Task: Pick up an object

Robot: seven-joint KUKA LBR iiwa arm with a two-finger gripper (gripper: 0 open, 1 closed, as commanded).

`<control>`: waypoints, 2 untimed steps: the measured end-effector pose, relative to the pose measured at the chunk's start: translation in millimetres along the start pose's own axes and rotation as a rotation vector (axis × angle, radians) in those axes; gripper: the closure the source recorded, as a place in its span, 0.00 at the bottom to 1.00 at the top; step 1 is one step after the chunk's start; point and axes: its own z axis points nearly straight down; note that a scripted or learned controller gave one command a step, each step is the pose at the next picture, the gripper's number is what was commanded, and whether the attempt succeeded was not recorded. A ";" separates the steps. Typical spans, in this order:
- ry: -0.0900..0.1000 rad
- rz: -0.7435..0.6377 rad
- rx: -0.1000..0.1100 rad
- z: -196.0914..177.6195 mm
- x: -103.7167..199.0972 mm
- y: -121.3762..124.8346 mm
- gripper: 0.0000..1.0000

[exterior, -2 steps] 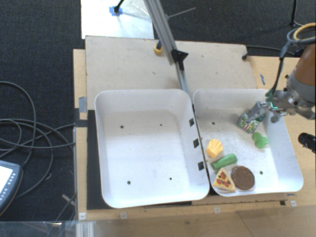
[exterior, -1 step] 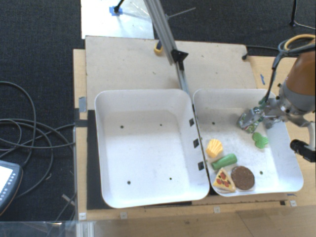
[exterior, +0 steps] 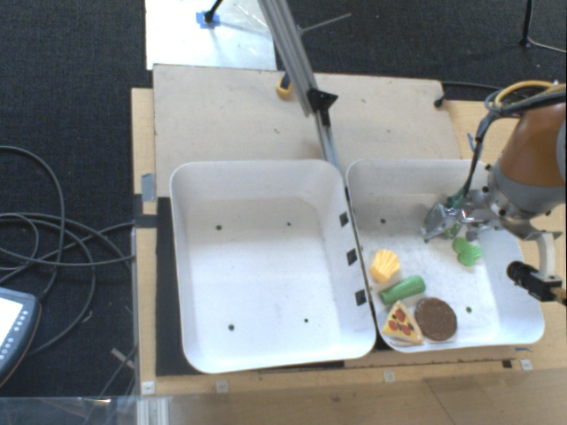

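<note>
No readable writing shows on the bins or toys. The tool hangs over the right bin beside a green toy; whether it is spread, I cannot tell

shell, cucumber, pizza slice and cookie lie in right bin.

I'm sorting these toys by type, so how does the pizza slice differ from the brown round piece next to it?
The pizza slice is a yellow wedge with red spots, while the brown round piece is a plain dark disc. The slice lies nearer the divider between the bins; the disc lies on its far side, toward the arm. The slice comes to a point; the disc has a smooth curved edge. Both lie flat, side by side, in the right bin.
</note>
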 end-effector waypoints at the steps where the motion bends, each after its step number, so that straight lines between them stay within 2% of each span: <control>1: 0.001 0.000 0.001 52.2 0.6 -0.2 0.00; 2: -0.001 0.000 -0.005 38.5 -0.3 1.0 1.00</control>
